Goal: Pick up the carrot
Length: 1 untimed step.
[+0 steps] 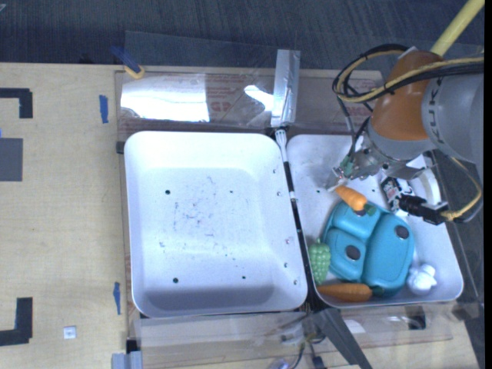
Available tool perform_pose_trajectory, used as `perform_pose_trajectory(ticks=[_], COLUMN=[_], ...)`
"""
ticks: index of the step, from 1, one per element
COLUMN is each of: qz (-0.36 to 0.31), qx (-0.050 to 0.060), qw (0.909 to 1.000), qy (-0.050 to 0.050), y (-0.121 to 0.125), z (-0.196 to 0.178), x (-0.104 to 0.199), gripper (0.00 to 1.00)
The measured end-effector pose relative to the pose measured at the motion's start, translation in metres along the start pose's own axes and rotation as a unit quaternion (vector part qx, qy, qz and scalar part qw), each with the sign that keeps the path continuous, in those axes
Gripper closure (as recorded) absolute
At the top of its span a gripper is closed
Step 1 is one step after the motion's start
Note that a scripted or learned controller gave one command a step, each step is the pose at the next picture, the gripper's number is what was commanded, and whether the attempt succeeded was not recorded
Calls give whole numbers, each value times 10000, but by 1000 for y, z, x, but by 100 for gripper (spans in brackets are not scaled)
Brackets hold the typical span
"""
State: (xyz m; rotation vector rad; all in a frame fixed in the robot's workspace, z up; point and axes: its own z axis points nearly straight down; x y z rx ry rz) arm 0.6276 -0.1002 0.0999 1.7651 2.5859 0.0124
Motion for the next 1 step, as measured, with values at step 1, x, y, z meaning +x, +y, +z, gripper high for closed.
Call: perform_pose_trajectory(ticks=[1], qz=[309], qx=[4], qw=[9995], qy=[15], y=[55], z=[-90], x=[71], gripper=[100])
